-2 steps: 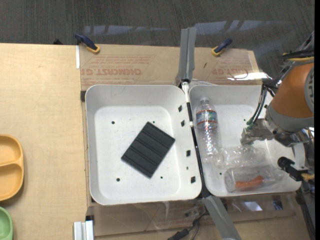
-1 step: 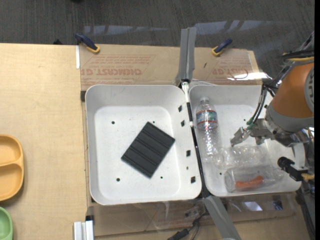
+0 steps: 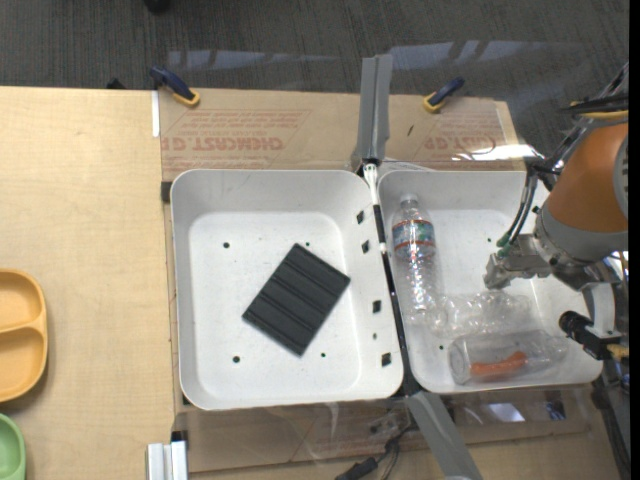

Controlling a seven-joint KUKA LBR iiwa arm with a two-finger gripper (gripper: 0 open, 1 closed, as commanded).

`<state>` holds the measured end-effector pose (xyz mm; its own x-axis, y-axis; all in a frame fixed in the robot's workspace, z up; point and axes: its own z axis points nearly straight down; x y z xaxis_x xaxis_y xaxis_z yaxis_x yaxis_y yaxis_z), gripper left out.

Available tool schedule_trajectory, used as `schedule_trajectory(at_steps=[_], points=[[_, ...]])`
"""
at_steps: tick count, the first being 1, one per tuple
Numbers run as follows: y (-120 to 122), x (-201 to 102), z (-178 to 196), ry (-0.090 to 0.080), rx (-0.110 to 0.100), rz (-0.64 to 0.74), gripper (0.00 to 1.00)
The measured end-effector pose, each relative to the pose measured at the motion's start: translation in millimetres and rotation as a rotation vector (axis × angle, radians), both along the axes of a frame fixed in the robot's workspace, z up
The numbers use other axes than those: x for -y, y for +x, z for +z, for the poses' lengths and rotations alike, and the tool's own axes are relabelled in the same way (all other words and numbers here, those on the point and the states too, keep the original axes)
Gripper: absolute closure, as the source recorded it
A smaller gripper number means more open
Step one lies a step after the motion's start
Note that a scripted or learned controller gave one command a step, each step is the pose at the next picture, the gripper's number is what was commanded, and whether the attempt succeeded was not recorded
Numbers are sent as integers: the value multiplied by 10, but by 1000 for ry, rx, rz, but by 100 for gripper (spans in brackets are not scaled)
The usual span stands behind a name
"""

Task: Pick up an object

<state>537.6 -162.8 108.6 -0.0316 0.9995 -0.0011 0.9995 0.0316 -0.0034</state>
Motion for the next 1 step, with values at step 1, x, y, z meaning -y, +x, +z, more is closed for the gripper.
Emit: schedule_trajectory(at_steps=[1], points=[[0, -1, 0, 0, 0, 0, 0]])
